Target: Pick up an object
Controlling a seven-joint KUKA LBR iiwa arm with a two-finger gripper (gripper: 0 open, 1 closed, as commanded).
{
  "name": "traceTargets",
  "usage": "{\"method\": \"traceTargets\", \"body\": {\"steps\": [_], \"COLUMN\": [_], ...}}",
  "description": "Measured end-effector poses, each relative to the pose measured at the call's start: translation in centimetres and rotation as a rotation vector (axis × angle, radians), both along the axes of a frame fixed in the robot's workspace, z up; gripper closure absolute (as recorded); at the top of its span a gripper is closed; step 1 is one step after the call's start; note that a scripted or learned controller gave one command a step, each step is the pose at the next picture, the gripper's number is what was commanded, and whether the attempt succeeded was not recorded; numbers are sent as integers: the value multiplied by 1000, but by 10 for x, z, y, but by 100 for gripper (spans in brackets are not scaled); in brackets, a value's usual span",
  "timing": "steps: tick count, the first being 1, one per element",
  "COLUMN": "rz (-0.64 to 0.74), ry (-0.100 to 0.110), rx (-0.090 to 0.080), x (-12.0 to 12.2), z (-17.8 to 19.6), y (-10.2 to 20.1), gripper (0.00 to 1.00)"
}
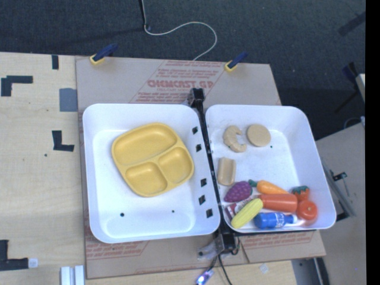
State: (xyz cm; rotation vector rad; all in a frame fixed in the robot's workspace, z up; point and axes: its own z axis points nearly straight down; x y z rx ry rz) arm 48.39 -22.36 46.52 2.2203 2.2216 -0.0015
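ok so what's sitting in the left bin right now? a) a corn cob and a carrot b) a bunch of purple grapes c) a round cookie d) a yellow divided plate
d, the yellow divided plate lies alone in the left bin, while the corn cob, carrot, round cookie and purple grapes all lie in the right bin.
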Motion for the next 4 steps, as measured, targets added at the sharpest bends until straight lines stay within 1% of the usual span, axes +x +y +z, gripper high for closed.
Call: {"method": "traceTargets", "body": {"steps": [1, 2, 3, 4], "rz": [1, 1, 0, 0], "ry": [-1, -3, -2, 18], "rx": [-1, -1, -2, 7], "x": [1, 0, 1, -2], "z": [10, 46, 55, -124], "y": [0, 20, 18, 41], "gripper": [100, 100, 100, 100]}}
